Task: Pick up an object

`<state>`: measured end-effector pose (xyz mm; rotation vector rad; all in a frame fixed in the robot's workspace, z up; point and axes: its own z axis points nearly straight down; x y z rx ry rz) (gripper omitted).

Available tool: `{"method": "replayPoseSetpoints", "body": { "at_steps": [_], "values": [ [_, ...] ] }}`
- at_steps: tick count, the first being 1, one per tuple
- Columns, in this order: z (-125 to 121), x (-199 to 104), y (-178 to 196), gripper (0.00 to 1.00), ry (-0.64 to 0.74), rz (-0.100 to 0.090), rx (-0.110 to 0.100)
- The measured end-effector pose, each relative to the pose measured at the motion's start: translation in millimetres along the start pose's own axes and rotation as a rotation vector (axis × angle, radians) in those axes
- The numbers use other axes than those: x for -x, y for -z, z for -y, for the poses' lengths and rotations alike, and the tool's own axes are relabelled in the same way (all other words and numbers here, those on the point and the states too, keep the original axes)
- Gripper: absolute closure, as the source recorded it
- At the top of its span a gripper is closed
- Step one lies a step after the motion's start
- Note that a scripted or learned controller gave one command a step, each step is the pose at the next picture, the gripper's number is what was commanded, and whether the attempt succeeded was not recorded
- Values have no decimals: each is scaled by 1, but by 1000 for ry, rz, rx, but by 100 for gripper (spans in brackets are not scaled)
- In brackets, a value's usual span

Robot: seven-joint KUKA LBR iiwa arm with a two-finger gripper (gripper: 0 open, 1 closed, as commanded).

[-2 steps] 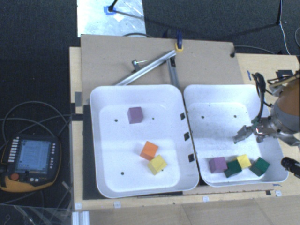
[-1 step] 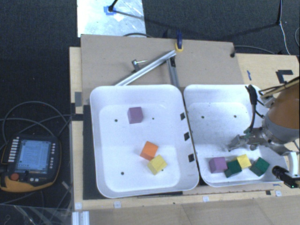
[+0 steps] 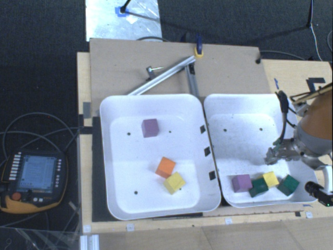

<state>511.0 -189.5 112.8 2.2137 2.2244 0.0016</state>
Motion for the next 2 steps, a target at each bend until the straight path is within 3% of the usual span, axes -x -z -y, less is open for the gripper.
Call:
{"method": "replayPoseSetpoints", "body": {
  "at_steps": [2],
  "values": [
    [-11,-1,115,100,1,1,5]
  ]
}}
